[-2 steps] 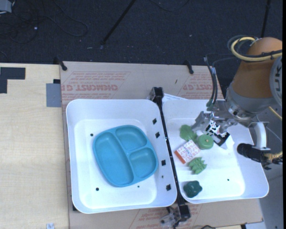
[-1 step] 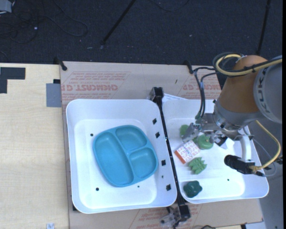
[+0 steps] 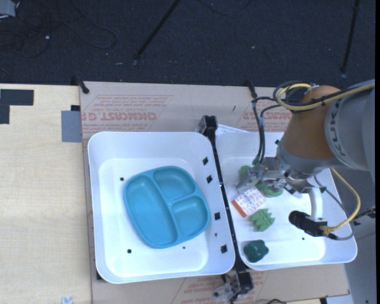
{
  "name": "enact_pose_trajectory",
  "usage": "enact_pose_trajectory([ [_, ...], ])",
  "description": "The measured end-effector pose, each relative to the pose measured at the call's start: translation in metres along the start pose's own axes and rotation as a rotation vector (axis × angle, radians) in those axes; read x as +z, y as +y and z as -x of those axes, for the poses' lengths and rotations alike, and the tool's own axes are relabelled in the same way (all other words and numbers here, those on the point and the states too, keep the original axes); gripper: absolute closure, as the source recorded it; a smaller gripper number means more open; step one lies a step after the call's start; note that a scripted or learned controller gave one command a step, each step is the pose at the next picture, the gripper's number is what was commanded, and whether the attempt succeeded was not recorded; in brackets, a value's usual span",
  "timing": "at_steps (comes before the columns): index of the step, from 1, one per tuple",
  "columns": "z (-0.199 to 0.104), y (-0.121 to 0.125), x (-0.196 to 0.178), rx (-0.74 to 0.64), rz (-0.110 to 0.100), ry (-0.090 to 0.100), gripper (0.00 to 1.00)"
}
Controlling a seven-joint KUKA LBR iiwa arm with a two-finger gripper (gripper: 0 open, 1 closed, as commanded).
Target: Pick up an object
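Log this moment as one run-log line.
arm: over right bin | tool: low among toys, grasp unclear | red-white packet, green toys: loose in bin | left bin: blue plate

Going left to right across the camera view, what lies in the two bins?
Left bin → blue divided plate → right bin → orange-and-white packet → dark green object near the front edge → light green leafy toy → gripper on the arm.
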State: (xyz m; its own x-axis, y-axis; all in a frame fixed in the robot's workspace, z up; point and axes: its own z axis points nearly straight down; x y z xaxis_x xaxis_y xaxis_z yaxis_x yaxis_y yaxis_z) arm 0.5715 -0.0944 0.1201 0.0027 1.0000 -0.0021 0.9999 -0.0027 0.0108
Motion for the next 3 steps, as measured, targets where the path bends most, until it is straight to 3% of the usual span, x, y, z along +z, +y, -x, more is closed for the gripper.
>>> enact_pose_trajectory([
  [1,0.001,-0.001,-0.008,0.006,-0.003,0.002,1.0],
  [3,0.013,0.0,-0.091,0.0,-0.009,0.002,1.0],
])
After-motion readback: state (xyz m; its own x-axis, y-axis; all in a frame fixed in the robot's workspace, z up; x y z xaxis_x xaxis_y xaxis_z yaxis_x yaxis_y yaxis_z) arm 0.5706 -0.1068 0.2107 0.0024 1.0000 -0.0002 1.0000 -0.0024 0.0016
